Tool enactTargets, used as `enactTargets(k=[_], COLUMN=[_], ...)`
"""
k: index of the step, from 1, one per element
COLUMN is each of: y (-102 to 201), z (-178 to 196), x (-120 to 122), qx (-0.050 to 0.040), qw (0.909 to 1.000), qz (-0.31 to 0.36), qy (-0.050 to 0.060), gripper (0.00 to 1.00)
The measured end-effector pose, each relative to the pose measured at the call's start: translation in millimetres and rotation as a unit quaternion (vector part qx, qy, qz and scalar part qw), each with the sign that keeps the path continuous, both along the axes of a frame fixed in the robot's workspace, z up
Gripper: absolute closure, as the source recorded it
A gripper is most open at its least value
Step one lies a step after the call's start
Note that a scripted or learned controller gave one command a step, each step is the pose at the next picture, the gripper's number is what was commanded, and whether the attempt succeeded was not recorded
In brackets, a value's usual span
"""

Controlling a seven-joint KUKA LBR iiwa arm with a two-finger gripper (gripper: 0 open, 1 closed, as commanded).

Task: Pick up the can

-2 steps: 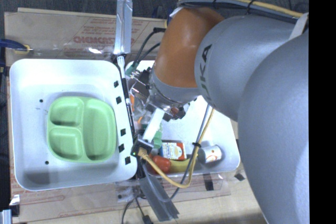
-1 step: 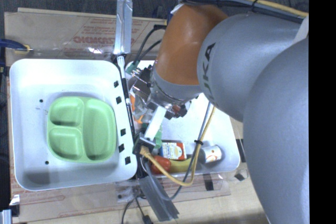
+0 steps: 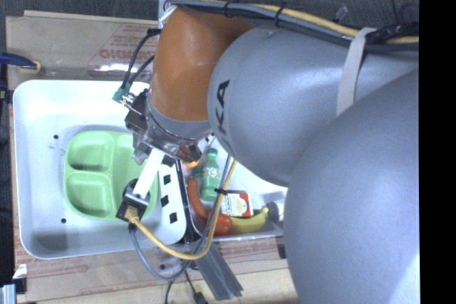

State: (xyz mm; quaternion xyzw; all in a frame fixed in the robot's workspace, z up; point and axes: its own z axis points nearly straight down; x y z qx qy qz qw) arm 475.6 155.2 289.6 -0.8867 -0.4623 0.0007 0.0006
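Note:
A small container with a white and red label [image 3: 236, 204], which may be the can, lies in the right bin just under the arm, mostly covered by it. My gripper [image 3: 161, 210], white with black marks, hangs below the orange wrist band [image 3: 182, 75]. It is over the wall between the two bins, to the left of that container and apart from it. Nothing shows between its parts.
A green divided tray [image 3: 89, 174] lies in the left bin [image 3: 35, 153]. In the right bin a green bottle [image 3: 210, 178], a red elongated item [image 3: 203, 208] and a banana [image 3: 251, 223] crowd around the labelled container. A yellow cable [image 3: 171, 249] loops below the gripper. The arm hides most of the right bin.

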Motion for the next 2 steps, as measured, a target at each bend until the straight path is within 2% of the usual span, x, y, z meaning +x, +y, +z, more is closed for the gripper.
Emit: enactTargets(k=[1,2], y=[12.3,-16.9], z=[-14.3,-135.3], x=[68.8,44.2], qx=[-0.001,-0.0007], qw=[0.9986,0.9986], qz=[-0.054,0.053], qy=[0.002,0.003], gripper=[1.0,1.0])
